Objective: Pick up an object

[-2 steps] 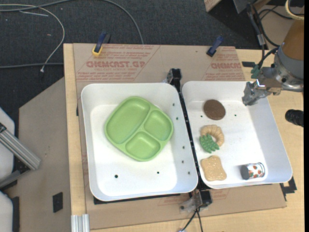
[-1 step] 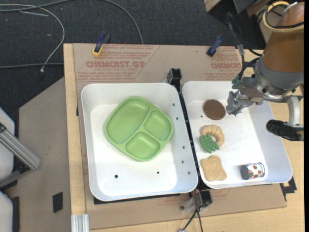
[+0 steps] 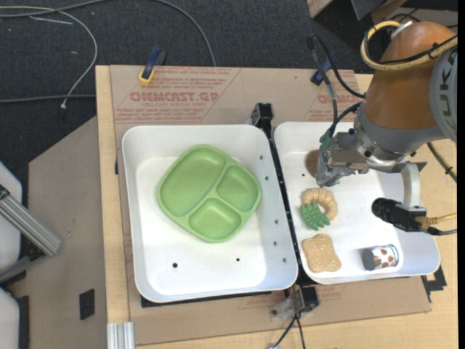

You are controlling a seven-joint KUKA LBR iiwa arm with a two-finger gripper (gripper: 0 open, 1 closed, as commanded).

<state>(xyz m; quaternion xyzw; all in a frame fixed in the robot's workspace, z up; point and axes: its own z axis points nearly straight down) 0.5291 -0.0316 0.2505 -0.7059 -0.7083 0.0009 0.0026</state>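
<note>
Tan and ring-shaped, the doughnut toy (image 3: 320, 201) lies in the right bin (image 3: 429, 257), touching a green knobbly toy (image 3: 314, 216); we see a toast-like slab (image 3: 321, 254) below them and a small can (image 3: 380, 257) further right. The arm (image 3: 403, 86) bends down from the right, its jaws (image 3: 327, 169) just above the doughnut; we cannot tell their state.
</note>
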